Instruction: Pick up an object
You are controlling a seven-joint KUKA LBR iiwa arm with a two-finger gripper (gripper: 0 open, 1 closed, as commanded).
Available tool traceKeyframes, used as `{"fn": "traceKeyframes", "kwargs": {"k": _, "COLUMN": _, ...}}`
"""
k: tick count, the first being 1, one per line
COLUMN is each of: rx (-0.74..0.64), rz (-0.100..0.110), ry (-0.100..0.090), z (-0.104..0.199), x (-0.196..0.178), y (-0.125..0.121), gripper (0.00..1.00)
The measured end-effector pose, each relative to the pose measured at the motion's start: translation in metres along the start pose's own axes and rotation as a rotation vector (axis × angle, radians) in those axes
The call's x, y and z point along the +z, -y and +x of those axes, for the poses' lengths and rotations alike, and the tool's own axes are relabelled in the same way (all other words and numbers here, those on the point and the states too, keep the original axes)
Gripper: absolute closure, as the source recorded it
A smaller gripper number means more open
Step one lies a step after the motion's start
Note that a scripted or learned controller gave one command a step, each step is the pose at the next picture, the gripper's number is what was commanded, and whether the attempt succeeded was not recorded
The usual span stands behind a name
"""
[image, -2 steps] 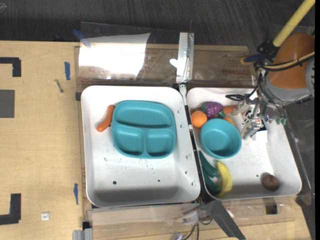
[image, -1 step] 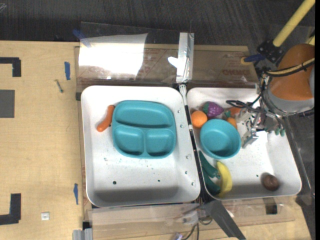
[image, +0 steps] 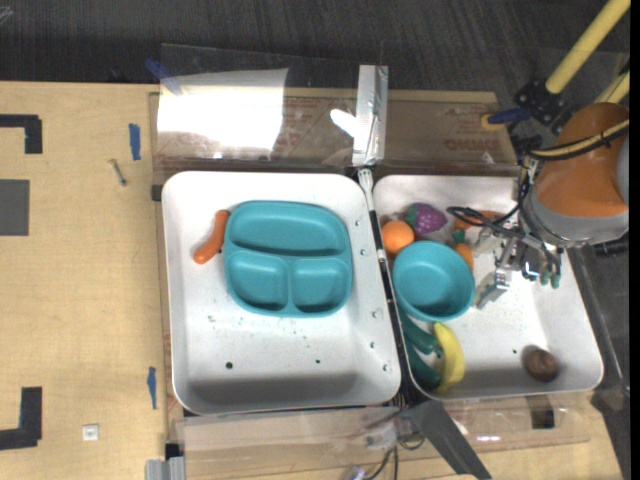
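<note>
plate (image: 290,256) in left bin (image: 190,358) — bowl (image: 432,280) in right bin (image: 570,328).

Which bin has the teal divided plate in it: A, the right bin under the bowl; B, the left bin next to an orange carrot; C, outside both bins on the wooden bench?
B: the teal divided plate lies in the left bin, with the orange carrot at its left edge, while the teal bowl sits apart in the right bin.
</note>
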State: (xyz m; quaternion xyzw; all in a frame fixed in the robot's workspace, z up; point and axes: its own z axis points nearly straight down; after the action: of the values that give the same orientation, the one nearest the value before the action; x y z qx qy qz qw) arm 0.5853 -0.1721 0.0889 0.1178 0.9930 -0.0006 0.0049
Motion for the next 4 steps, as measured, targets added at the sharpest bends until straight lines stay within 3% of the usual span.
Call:
{"fn": "traceKeyframes", "kwargs": {"k": 1, "rx": 0.180, "rz": 0.009, "ry": 0.003, "z": 0.015, "x": -0.001, "y": -0.023, "gripper": 0.00}}
{"fn": "traceKeyframes", "kwargs": {"k": 2, "rx": 0.364, "rz": 0.003, "ry": 0.003, "z": 0.017, "x": -0.001, "y": -0.054, "gripper": 0.00}}
{"fn": "traceKeyframes", "kwargs": {"k": 3, "rx": 0.148, "rz": 0.001, "ry": 0.002, "z": 0.035, "x": -0.001, "y": -0.069, "gripper": 0.00}}
{"fn": "traceKeyframes", "kwargs": {"k": 4, "rx": 0.141, "rz": 0.002, "ry": 0.000, "z": 0.033, "x": -0.001, "y": -0.070, "gripper": 0.00}}
